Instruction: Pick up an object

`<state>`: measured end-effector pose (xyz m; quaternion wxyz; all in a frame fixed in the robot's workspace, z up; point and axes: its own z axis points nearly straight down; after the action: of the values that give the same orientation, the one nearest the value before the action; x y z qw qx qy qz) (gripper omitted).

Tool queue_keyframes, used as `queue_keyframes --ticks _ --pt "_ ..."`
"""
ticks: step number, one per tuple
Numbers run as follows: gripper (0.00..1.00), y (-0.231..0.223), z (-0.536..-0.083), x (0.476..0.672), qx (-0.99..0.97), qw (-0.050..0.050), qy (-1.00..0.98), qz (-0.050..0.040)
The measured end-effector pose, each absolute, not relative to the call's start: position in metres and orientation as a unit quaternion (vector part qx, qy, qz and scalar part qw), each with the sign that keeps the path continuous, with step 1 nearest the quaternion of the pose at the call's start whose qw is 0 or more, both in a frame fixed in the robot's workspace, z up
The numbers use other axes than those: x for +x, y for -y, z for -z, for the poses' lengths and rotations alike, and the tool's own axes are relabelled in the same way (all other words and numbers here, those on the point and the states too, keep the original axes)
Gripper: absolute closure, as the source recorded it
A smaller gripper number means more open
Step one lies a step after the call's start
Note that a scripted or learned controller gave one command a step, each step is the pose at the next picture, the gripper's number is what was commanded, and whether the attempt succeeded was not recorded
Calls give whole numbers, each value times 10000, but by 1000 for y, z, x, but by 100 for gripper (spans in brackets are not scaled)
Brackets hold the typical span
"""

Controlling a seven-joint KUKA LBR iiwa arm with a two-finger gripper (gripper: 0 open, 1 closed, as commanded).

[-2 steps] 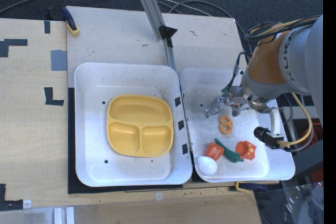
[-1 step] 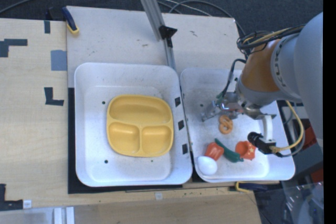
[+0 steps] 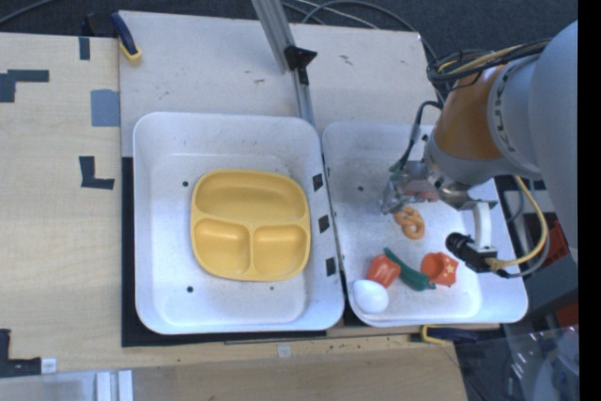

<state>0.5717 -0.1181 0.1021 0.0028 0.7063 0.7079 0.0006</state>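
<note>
The gripper [image 3: 402, 198] hangs low in the right white bin [image 3: 357, 150], just beside a small orange pretzel-shaped toy [image 3: 409, 222] (jaws' state unclear). Judged mid-approach; next, centring over the toy.

Two shallow white plastic bins sit side by side on the bench. The left bin [image 3: 150, 202] holds a yellow three-compartment plastic plate [image 3: 251, 223] near its middle. In the right bin [image 3: 352, 155], the gripper [image 3: 402, 194] hangs just above a small tan pretzel-shaped toy [image 3: 410, 222]. Nearer the front rim lie a white egg [image 3: 370, 297], an orange-red toy pepper [image 3: 383, 270], a dark green pod [image 3: 409, 271] and an orange star-marked toy [image 3: 440, 269], from left to right.
</note>
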Motion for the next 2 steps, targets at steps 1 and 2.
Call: queue_keyframes --ticks 1,2 --pt "100 108 -153 577 7061 12 -7081 -13" --pt "100 116 -203 572 7069 15 -7073 -9"
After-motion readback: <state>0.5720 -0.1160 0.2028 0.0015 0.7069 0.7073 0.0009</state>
